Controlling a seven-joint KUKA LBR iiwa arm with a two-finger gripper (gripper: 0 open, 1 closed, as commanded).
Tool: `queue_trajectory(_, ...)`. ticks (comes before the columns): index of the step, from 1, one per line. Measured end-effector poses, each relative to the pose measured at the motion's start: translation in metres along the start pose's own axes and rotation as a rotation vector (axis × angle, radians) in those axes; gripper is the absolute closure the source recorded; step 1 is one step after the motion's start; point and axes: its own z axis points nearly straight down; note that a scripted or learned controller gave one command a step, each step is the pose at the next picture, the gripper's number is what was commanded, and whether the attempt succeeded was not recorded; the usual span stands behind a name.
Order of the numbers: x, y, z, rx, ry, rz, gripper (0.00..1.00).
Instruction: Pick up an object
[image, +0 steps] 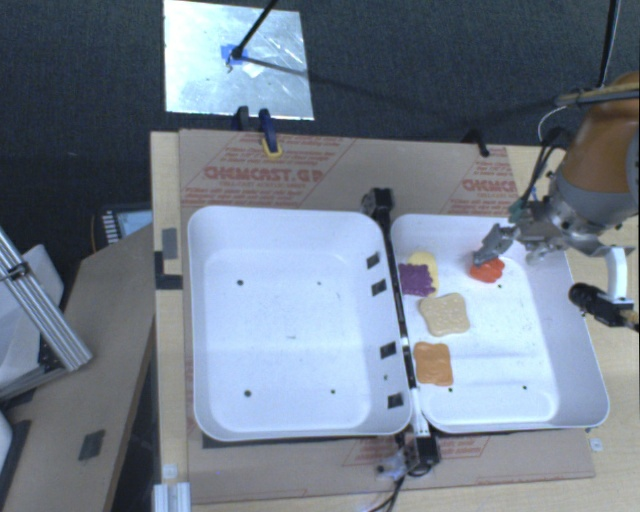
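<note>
At the near edge of the surface (300, 470), two shallow white bins are seen side by side, joined along a dark hinge strip (395, 320) that serves as the landmark here. To the left of the strip lies the left bin (215, 400), its floor marked by a few small dark dots. To the right of the strip lies the right bin (570, 400), where all the loose things are found. Nearest, just right of the strip, an orange flat piece (434, 364) is seen. Just beyond it, a tan bread-shaped piece (445, 314) is placed, and farther still, touching the strip's right side, a purple piece (416, 279) overlaps a yellow piece (424, 262). Well to the right of the strip, near the far wall of the right bin, a red object (487, 270) is seen directly under the jaws (497, 245). The jaws are lowered onto or just above that red object; whether they are spread or closed on it cannot be told. Beyond, the grey wrist and orange band (603, 150) are seen.
</note>
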Motion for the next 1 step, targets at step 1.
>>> queue_trajectory(1,0.0001,0.0010,-0.0111,-0.003,0.000,-0.003,1.00)
